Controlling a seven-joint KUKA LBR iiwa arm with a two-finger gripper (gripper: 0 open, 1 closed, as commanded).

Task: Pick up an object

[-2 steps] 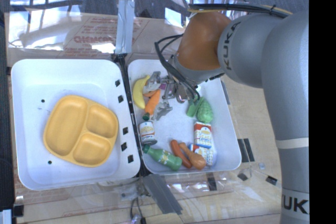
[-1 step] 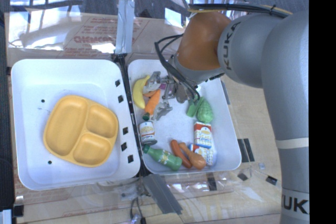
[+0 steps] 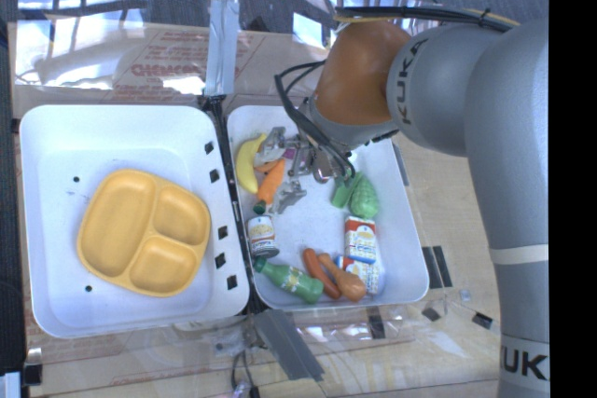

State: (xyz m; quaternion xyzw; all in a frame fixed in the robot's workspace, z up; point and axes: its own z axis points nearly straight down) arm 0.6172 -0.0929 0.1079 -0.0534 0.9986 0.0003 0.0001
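My gripper (image 3: 282,171) is low in the right bin (image 3: 401,228), at its upper left part. It stands open, with one finger (image 3: 274,145) above and the other (image 3: 292,195) below an orange carrot (image 3: 270,183) that lies between them on the bin floor. A yellow banana (image 3: 246,163) lies just left of the carrot against the bin's left wall. The grey arm with its orange band (image 3: 359,75) covers the bin's upper right part.
The right bin also holds green vegetables (image 3: 359,196), a small can (image 3: 263,235), a green bottle (image 3: 291,280), sausages (image 3: 328,273) and a white carton (image 3: 361,247). A yellow divided tray (image 3: 143,230) lies in the left bin (image 3: 47,154).
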